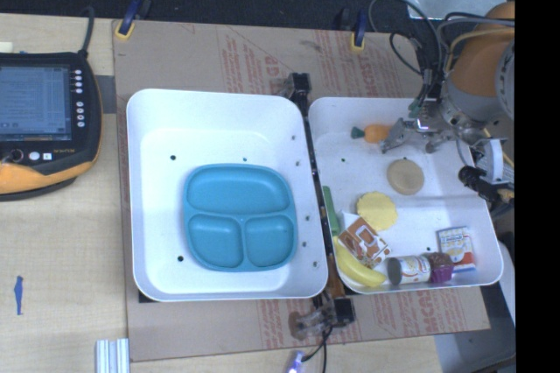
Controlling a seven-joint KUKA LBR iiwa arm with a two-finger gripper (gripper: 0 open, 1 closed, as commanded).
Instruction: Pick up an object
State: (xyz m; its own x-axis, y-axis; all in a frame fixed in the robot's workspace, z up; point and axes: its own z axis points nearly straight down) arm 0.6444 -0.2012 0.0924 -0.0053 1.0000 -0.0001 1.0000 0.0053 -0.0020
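The left shallow white plastic bin [149, 187] carries just a light-blue plastic tray with three compartments [239, 216], lying flat near its middle. Nothing there is a likely pick, so I am working over the other one.

The right shallow white plastic bin [337, 122] holds the loose items, which is why my grey arm with the orange band [479, 65] reaches in over its far right corner.

My two-finger metal gripper [418, 135] hangs low near the far edge of that bin. I cannot tell whether its fingers are apart or together, and I see nothing between them.

Nearest it, towards the bin's middle, is the round tan disc [405, 177]; I judge it the likeliest target. Just beside the gripper at the far edge lies a small orange carrot-shaped toy with a green top [374, 133].

Towards the near edge lie a round yellow piece [376, 210], a yellow toy banana [357, 268], a small brown-and-white printed packet [364, 241], a dark-capped bottle on its side [418, 270] and a small white carton [456, 243].
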